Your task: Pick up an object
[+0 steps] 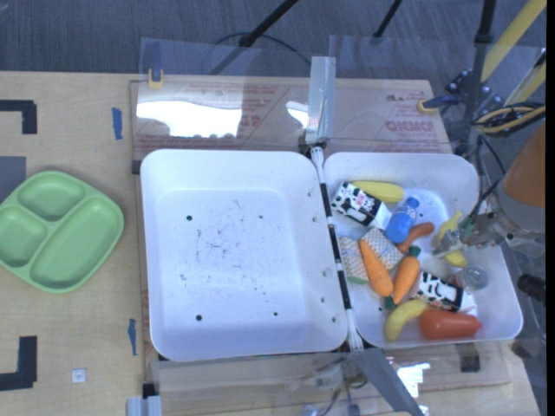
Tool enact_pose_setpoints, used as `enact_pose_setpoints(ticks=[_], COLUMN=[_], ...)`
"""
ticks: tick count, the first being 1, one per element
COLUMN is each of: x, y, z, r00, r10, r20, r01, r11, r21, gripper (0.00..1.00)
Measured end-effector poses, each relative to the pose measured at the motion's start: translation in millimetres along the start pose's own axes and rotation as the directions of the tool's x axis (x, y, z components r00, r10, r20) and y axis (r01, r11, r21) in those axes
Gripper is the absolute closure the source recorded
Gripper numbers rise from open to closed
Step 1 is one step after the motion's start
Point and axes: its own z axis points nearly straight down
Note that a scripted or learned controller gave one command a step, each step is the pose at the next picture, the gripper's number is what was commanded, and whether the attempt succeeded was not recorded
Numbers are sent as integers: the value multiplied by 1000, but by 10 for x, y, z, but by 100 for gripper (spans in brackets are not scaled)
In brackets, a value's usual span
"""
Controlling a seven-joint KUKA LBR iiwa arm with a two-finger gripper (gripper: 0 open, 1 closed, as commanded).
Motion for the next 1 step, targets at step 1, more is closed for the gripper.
enact_pose_setpoints(ticks=[1], x=[396], y=[-357], z=[-1192], r00=[1000], r10=[3], r20=[2], r01=[-3], r11=[1000], r21=[11], gripper=[100])
